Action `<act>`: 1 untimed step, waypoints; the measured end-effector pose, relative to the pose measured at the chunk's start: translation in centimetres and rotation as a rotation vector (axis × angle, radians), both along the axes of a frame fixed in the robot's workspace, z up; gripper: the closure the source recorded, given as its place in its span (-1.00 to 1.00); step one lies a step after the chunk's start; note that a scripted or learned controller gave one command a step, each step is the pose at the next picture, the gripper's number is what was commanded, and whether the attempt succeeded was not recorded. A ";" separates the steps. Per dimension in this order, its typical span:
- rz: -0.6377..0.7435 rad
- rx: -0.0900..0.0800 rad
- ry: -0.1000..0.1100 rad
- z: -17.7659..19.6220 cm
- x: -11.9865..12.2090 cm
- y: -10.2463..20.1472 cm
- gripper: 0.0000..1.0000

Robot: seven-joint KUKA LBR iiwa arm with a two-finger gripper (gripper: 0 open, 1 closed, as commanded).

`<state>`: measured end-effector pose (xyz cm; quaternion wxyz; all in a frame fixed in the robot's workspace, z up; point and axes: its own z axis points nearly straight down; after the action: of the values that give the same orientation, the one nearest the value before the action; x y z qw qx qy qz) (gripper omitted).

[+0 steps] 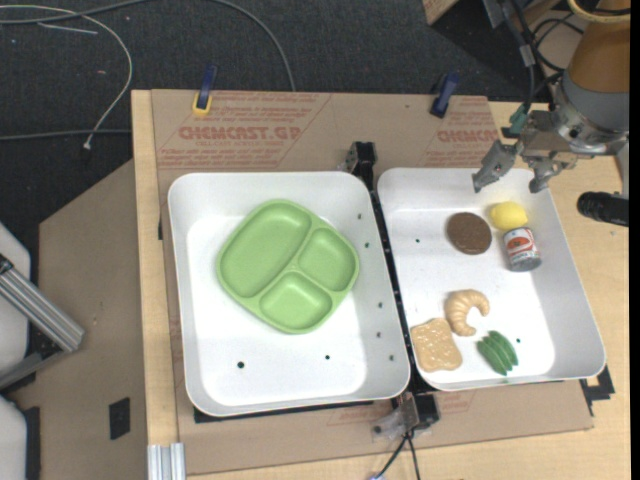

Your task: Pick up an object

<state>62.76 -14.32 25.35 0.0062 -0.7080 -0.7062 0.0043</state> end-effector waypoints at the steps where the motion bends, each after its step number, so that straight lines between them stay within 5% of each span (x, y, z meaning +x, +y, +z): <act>1: 0.003 -0.002 -0.014 0.9 0.2 0.0 -1.00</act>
<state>62.95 -14.28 26.22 0.0005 -0.7071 -0.7071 0.0002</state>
